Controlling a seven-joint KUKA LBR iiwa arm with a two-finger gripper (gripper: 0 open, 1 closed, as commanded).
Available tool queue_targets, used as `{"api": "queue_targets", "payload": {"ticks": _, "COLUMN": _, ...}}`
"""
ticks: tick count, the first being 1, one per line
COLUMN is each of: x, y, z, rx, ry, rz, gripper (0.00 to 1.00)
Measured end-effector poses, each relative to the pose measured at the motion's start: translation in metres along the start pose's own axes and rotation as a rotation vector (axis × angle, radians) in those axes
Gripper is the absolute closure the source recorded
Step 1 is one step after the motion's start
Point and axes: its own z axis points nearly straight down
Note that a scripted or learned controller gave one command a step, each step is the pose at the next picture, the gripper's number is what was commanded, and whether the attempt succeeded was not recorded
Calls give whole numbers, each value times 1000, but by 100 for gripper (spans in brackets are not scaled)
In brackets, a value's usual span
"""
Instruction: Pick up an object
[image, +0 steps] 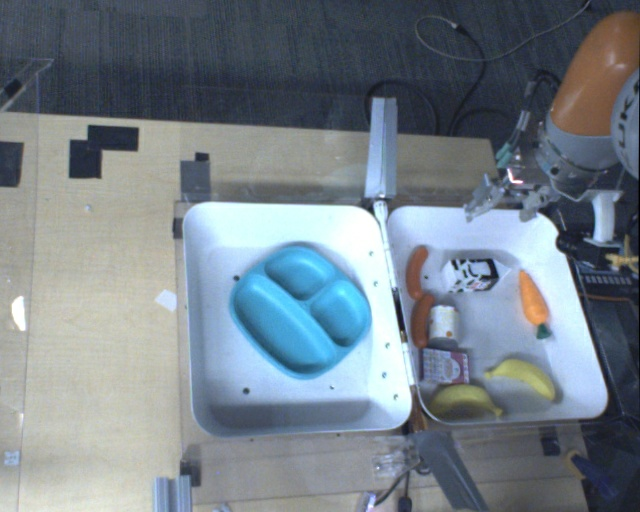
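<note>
over the far rim of the right bin (590, 385) hangs the gripper (503, 200), its two thin fingers spread apart with nothing between them. the grey arm (590, 100) with its orange band reaches in from the right. below, inside the right bin, lie the things to pick: a red sausage (416, 270) near the left wall, a second sausage (424, 316) just under it, a black-and-white object (472, 274) in the middle, a small white can (443, 322) touching the second sausage, a carrot (533, 300) toward the right wall, a dark packet (445, 366), and two bananas (521, 378) along the near side. the left bin (220, 400) holds a blue divided plate (300, 310), well apart from the gripper.
</note>
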Motion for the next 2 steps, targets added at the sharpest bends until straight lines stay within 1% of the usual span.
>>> {"api": "queue_targets", "payload": {"ticks": 1, "x": 2, "y": 2, "z": -13, "rx": -7, "ry": -1, "rz": -6, "gripper": 100}}
{"api": "queue_targets", "payload": {"ticks": 2, "x": 28, "y": -3, "z": -90, "rx": -2, "ry": -1, "rz": 74, "gripper": 100}}
